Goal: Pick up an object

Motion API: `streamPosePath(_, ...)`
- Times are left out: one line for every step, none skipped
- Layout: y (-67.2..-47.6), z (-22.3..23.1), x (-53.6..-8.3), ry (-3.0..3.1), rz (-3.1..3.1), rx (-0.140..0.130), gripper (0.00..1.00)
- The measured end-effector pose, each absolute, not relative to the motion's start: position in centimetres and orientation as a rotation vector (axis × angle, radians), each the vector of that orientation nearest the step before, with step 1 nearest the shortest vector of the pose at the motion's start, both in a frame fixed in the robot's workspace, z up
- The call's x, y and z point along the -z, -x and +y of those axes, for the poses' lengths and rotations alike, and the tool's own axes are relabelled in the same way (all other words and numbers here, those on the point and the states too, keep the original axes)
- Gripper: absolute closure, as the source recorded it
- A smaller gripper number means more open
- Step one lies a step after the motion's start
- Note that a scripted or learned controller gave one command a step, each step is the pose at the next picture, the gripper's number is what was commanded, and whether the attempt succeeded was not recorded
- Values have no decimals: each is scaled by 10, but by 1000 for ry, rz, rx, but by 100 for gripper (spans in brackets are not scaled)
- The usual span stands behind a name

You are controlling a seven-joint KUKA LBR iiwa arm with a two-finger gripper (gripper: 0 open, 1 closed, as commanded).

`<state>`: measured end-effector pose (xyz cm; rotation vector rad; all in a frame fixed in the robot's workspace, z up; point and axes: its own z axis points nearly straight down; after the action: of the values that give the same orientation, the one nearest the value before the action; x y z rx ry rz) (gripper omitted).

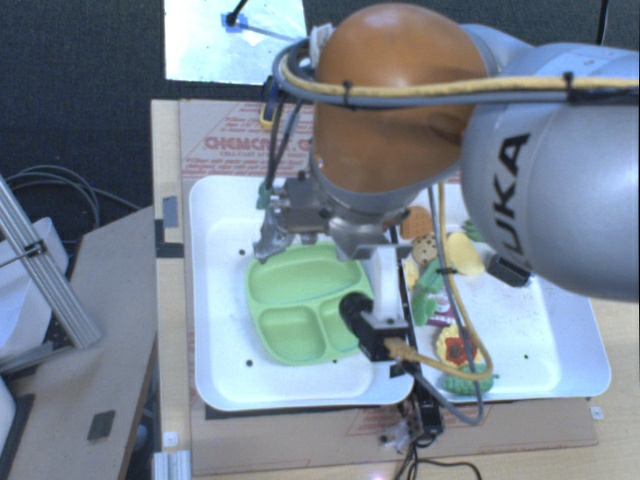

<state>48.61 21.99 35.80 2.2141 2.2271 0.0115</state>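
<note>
arm (420,118) hides toys (450,268) beside green tray (300,303).

We see the arm (480,138) reaching in from the right, its orange band looming over the far part of both white bins. The gripper (268,243) hangs over the left bin (215,368), just at the far-left edge of a green divided tray (300,308) lying there. In the right bin (570,368), small colourful items (450,258) cluster near the divider, partly hidden by cables.
</note>
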Motion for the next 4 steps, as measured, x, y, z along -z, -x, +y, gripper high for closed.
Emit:
streamPosePath(-487,150,-304,-2228,2214,6,0)
streamPosePath(-486,50,-214,-2235,2210,14,0)
streamPosePath(-548,-31,-183,-2225,2210,2,0)
streamPosePath(-548,-104,-80,-2228,2213,4,0)
